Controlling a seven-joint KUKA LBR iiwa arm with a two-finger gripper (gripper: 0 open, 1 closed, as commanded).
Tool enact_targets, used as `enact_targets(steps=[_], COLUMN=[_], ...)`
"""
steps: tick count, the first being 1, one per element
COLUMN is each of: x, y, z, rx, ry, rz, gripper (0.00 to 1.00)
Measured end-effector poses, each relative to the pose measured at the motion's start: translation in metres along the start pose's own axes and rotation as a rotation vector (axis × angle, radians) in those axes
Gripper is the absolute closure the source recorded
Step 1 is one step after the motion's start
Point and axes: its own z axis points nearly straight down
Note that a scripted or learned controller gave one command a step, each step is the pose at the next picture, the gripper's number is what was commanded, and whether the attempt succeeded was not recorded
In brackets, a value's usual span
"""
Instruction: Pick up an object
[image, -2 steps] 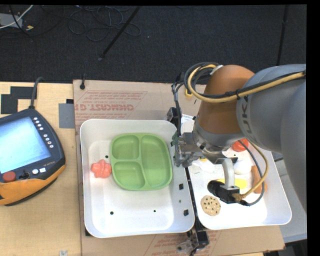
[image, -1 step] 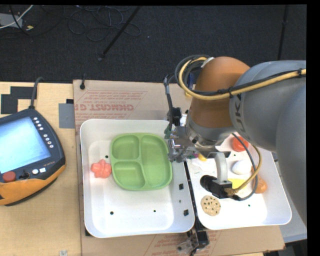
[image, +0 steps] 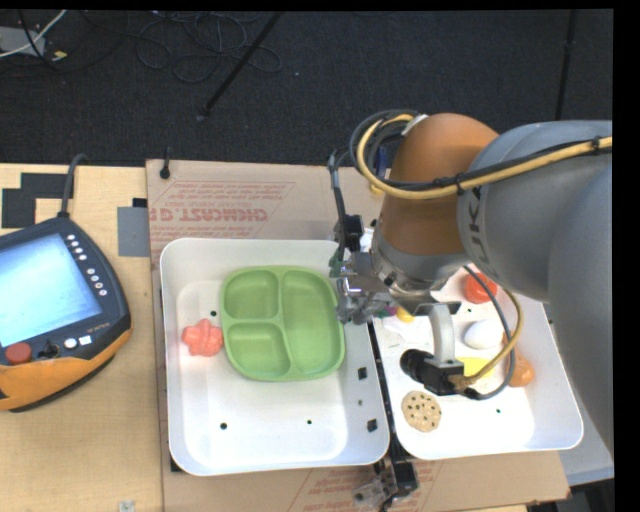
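arm (image: 440, 200) low between bins, jaws cannot tell, green plate (image: 280, 325) and pink toy (image: 203, 339) in left bin (image: 260, 440), cookie (image: 421, 410) in right bin (image: 505, 428)

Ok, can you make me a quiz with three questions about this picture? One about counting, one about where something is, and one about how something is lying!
1. How many sections does the green plate have?
A) two
B) three
C) five

2. Where is the cookie?
A) on the green plate
B) in the right bin
C) outside both bins

3. How is the green plate lying?
A) upside down
B) standing on its edge
C) flat, open side up

Answers:
1 B, because its ridges split it into three hollows.
2 B, because it lies on the white floor of that bin, near the front rim.
3 C, because you can look straight down into its hollows.
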Motion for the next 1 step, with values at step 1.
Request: enact_targets(steps=[1], x=[-0.0104], y=[-0.0092], z=[0.0089], rx=[0.001], ry=[0.000], rz=[0.001], gripper=[1.00])
